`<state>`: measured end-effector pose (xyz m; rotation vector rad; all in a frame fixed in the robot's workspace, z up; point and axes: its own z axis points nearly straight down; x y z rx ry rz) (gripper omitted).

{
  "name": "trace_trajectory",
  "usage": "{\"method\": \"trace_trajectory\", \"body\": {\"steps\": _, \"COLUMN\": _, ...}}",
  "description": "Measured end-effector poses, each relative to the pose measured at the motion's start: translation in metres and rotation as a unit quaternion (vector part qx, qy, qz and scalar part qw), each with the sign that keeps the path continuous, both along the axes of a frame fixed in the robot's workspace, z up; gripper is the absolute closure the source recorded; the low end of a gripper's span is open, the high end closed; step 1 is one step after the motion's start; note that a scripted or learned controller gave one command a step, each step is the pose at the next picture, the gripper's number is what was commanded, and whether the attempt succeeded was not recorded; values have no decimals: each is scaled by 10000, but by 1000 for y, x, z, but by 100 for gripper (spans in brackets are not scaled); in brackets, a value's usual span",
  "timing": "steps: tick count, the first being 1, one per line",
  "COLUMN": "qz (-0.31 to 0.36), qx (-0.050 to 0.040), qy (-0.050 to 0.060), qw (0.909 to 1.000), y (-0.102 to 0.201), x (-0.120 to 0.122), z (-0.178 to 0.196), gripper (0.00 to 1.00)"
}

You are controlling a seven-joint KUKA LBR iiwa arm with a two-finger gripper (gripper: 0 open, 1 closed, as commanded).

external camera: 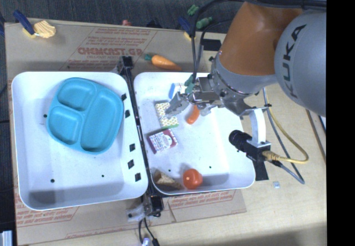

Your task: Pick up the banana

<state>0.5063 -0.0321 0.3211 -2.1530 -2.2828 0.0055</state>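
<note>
In the camera view, the gripper [186, 100] hung low over the right bin [238, 175], just beside a small orange piece [192, 116]. Whether it was apart or together could not be told. Which item was the banana could not be told either. A yellowish thing [44, 30] lay on the bench beyond the left bin [22, 145].

Robot lab: KUKA arm [288, 34], white bins [33, 184].
</note>
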Motion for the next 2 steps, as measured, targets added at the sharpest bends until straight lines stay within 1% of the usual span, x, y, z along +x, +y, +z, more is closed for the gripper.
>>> {"method": "trace_trajectory", "body": {"steps": 1, "qz": 1144, "qx": 6, "qy": -1, "qw": 9934, "y": 9, "x": -30, "z": -60, "gripper": 0}}
{"method": "trace_trajectory", "body": {"steps": 2, "qz": 672, "qx": 3, "qy": 1, "qw": 9977, "y": 63, "x": -31, "z": -114, "gripper": 0}}
